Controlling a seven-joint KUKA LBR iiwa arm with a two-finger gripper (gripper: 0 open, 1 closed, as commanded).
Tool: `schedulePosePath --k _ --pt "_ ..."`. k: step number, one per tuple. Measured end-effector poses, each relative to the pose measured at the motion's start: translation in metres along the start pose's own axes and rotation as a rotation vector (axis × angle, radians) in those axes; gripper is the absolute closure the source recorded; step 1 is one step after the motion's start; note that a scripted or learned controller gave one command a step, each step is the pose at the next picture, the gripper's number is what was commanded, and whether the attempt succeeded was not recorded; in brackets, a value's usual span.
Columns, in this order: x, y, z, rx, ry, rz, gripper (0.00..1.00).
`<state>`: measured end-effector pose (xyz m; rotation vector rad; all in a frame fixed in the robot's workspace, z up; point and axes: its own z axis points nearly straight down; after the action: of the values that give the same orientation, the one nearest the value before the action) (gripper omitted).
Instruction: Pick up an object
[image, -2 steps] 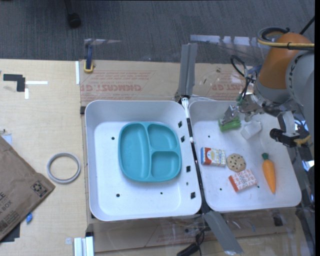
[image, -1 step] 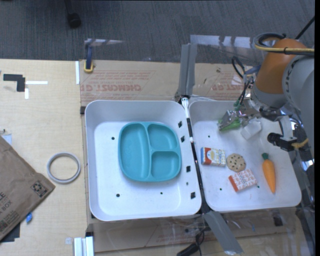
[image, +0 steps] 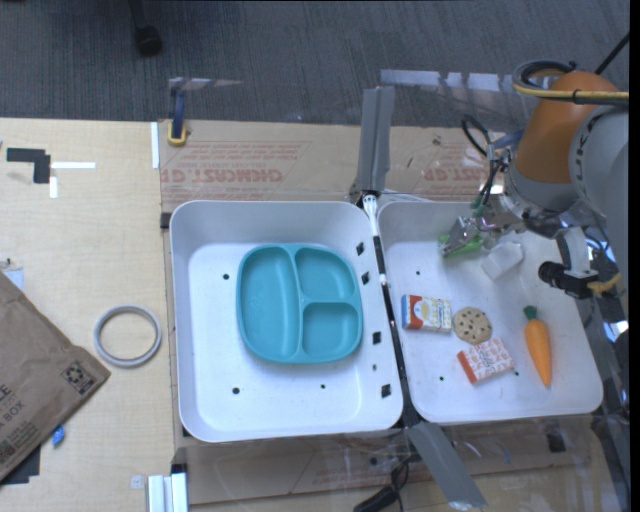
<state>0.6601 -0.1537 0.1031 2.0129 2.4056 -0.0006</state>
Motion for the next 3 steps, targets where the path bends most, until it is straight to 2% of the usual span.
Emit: schedulePosePath --k 1,2,3 --pt "0.067 0.012 -0.089 0.002 0.002 0.104 1.0" --pt "0.067 0.011 -0.089 0.003 0.002 0.104 0.0" --pt "0.01 -0.077 -0.021 0.005 0.003 0.098 0.0"
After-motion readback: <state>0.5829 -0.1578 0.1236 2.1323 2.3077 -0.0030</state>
